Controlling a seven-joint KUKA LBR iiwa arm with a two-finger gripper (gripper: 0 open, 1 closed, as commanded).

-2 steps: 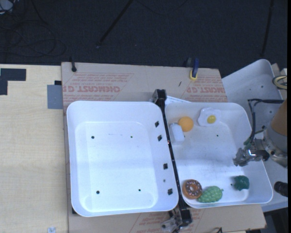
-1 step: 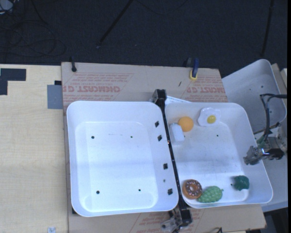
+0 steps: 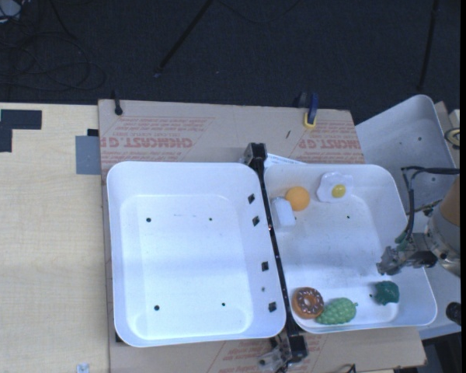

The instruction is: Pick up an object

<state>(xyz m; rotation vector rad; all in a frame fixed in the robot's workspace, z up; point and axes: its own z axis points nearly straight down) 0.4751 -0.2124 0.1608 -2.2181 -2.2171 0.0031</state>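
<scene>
The right bin [image 3: 349, 243] holds several small toys. An orange ball [image 3: 298, 198] and a white block [image 3: 283, 211] lie near its left wall. A fried egg toy [image 3: 335, 187] rests at the back. A frosted donut [image 3: 307, 302] and a green grape bunch [image 3: 337, 311] sit at the front edge. A dark green piece [image 3: 386, 292] lies at the front right. My gripper [image 3: 394, 263] hangs over the right side of this bin, just above and behind the dark green piece. Nothing shows between its fingers.
The left bin [image 3: 186, 247] sits beside the right one, with a black clip-lined divider [image 3: 266, 239] between them. Cardboard lies under both bins. A white panel [image 3: 408, 130] stands at the back right, with cables near the arm.
</scene>
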